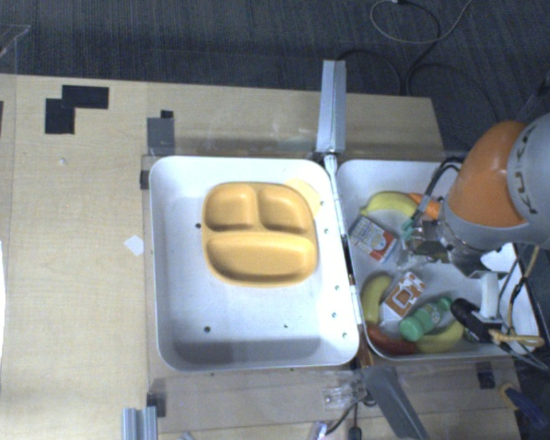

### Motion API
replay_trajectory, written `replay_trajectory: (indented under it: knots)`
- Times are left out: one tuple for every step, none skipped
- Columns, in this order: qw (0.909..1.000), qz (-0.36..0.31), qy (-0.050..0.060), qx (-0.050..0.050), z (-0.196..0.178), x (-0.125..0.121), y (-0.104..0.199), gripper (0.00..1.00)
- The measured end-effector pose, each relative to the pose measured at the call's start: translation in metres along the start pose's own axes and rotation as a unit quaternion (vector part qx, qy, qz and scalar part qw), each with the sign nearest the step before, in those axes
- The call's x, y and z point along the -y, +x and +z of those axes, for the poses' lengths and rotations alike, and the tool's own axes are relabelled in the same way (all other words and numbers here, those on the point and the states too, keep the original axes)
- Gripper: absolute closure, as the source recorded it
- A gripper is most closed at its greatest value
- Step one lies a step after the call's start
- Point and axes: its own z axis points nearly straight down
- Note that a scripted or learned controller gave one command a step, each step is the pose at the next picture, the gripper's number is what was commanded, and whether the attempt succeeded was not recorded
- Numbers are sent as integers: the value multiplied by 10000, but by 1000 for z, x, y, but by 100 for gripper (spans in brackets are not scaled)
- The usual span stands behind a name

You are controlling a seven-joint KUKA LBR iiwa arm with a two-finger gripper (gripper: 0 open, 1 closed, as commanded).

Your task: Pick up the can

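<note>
Arm's gripper (425,242) is down in the right bin (348,186); can't tell its state, and can't pick out the can for sure in the clutter. Bananas (390,203), a green bottle (425,319) and small cartons (370,236) sit packed touching, so risk is grabbing the wrong item or nothing. Left bin (174,273) holds a yellow tray (259,233).

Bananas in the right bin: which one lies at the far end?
The banana by the bin's back wall, above the carton; the others lie lower, near the green bottle.
</note>
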Motion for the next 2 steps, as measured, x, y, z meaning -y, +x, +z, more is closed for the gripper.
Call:
replay_trajectory:
  knots:
    - [9994,354,29,5,-80,51,23,100]
    - [9994,357,34,4,-79,52,22,0]
